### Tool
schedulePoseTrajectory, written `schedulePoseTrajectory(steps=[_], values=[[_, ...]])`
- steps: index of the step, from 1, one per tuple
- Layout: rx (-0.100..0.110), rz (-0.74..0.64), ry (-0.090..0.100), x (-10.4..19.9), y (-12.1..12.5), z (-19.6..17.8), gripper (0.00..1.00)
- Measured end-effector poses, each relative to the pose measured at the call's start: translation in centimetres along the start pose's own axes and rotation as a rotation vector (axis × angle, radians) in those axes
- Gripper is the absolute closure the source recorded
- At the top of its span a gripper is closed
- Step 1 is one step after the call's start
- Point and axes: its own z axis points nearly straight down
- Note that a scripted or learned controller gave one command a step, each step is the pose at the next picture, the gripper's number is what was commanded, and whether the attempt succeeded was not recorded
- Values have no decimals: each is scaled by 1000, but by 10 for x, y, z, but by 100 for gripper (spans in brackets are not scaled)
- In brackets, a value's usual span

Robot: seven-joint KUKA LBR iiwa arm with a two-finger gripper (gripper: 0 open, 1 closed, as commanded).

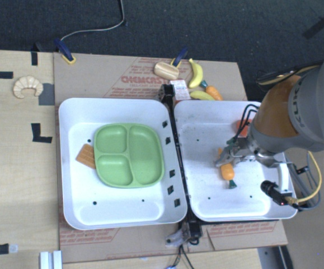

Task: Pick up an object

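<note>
Where the arm [287, 114] comes down into the right bin [206, 200], the jaws [229, 157] sit low over the bin floor, and from this angle I cannot tell how they stand. Just below them, touching or nearly so, lies a small orange carrot [228, 172] with a green tip, the only loose thing in that bin. Its long axis seems to run roughly up and down the view, stem end pointing away from the jaws toward the bin's near wall. That is the relation that matters: the carrot lies a shade beneath and toward the near side of the jaws, not clearly between them, so I would judge the grasp is not yet made.

Farther off, across the divider to the jaws' left, the other bin [72, 206] holds a green plate [129, 154] with a brown wedge [87, 156] tucked at its far edge. Beyond the bins' back rim, on the cardboard [117, 80], sit a banana [196, 73], a bread roll [166, 69] and a second carrot [211, 91]. Well apart on the counter [10, 167] lies a croissant [27, 86].
</note>
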Motion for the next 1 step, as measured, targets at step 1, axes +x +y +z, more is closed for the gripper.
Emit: schedulePoseTrajectory(steps=[1], values=[[5, -1, 4, 58, 67, -88, 100]])
